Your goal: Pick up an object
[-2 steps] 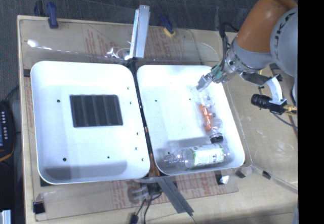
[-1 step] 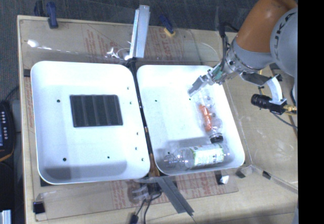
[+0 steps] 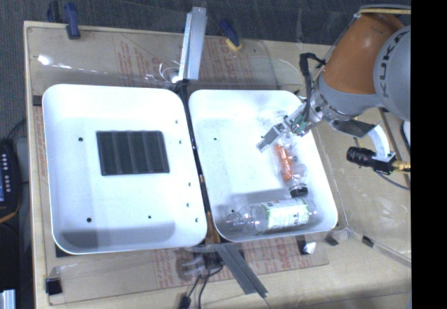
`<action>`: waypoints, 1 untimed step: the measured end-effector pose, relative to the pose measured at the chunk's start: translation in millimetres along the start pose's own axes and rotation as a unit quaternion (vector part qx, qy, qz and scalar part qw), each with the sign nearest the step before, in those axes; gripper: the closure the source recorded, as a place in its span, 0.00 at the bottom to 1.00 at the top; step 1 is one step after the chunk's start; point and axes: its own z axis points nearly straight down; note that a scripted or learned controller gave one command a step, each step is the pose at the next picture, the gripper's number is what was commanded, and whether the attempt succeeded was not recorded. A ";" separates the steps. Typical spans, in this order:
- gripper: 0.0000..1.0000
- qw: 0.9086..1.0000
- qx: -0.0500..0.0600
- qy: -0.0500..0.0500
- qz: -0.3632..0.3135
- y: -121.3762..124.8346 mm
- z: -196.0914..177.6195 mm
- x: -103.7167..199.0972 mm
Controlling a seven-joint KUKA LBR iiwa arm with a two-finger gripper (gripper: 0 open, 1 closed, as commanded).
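Hovering over the right bin (image 3: 209,161), the gripper (image 3: 279,134) is lining up on the orange-labelled bottle (image 3: 285,163), finger spacing unclear tbh.

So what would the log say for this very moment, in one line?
stage: reaching | gripper: over right bin, above small bottle | big bottle: lying at front wall | left bin: dark pad | held: nothing seen

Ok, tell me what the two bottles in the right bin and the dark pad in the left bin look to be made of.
Large bottle: likely clear plastic, glossy; the bin shows through it, with a pale label. Small bottle: apparently clear plastic too, with orange contents or label and a dark cap. Dark pad: matte dark grey, ribbed in strips; possibly rubber or foam, hard to tell.
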 end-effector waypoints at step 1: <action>0.00 0.999 0.000 0.000 -0.046 19.1 34.5 -9.0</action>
